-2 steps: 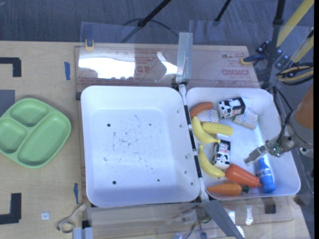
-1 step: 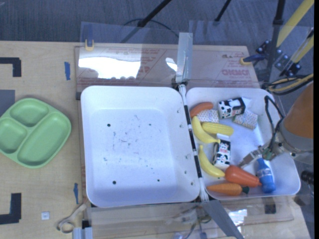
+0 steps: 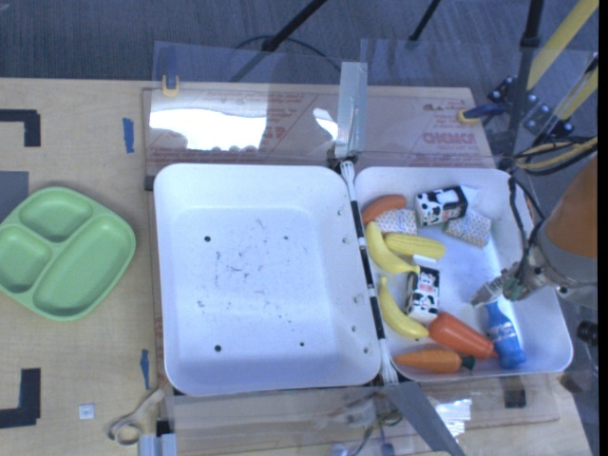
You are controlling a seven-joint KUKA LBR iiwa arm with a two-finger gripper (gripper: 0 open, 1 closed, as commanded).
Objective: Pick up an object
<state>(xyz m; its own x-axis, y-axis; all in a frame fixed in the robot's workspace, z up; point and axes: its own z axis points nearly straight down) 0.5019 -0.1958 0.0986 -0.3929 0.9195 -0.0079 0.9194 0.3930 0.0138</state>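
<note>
gripper (image 3: 496, 290) hovers just above blue bottle (image 3: 504, 334) in right bin (image 3: 546, 297).

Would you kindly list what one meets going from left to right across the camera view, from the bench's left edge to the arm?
Green divided plate → left white bin → banana → cow-print carton → blue bottle → gripper on the arm.

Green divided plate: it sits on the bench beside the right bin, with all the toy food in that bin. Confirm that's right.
Wrong on one point. The camera view shows the green divided plate beside the left bin, not the right bin. The toy food does lie in the right bin.
</note>
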